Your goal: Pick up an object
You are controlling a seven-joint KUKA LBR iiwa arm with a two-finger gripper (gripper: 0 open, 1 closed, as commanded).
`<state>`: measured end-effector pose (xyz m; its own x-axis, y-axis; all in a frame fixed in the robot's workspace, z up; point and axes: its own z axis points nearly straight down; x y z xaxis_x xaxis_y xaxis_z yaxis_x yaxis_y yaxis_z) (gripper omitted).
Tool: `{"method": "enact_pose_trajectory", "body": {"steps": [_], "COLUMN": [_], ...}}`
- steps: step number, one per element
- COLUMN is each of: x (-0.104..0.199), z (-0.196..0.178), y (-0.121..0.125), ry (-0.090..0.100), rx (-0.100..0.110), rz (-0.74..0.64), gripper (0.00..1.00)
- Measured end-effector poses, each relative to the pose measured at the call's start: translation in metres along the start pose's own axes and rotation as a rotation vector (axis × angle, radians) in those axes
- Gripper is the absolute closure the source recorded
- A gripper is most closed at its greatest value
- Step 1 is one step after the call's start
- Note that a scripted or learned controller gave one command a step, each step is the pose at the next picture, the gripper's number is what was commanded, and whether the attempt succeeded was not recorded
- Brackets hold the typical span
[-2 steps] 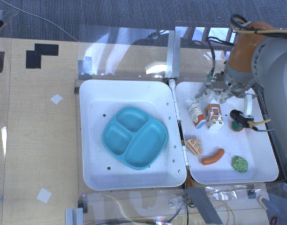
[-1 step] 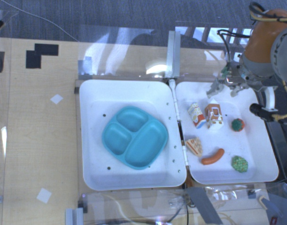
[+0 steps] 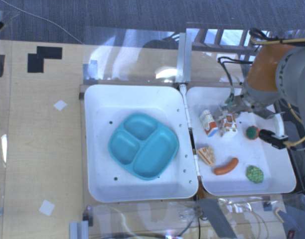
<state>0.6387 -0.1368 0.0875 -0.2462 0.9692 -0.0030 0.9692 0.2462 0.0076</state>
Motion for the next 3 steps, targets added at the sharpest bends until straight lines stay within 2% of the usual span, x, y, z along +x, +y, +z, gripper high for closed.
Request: {"method": "enact_pose_trajectory", "body": {"steps": [1, 2, 3], "x": [0.033, 0.006, -0.050], "z": [-0.057, 0.000, -0.033], "y": [0.031, -0.006, -0.023], "ry": [0.000, 0.000, -0.002], "rx": [-0.001, 0.001, -0.001], "rz": [0.006, 0.029, -0.192], "gripper": [0.00, 0.00, 0.00]}}
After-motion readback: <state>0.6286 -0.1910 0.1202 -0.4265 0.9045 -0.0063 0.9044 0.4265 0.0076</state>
